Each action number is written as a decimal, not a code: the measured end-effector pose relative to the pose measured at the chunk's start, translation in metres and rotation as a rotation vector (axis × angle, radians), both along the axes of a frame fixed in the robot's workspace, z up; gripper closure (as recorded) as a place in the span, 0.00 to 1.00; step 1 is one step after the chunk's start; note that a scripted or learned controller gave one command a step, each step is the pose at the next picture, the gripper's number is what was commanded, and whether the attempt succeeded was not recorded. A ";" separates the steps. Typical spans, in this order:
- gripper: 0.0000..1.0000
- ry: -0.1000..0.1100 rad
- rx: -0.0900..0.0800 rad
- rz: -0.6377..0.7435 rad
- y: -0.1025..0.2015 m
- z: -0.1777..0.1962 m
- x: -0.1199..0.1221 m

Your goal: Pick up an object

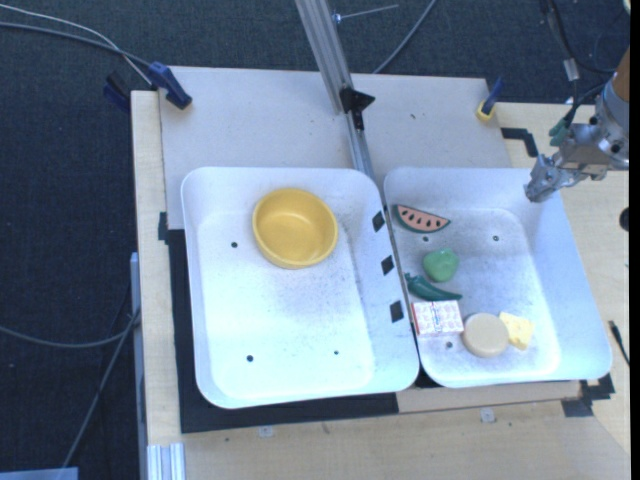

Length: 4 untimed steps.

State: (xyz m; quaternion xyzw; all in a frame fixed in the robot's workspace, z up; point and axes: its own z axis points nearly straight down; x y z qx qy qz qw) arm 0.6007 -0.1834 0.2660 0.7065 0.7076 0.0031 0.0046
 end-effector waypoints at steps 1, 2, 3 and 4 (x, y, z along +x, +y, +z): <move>1.00 0.020 0.009 0.003 0.045 -0.007 -0.008; 1.00 0.022 0.009 0.004 0.093 -0.017 -0.010; 1.00 0.023 0.010 0.005 0.153 -0.009 -0.019; 1.00 0.016 0.007 0.005 0.211 -0.005 -0.017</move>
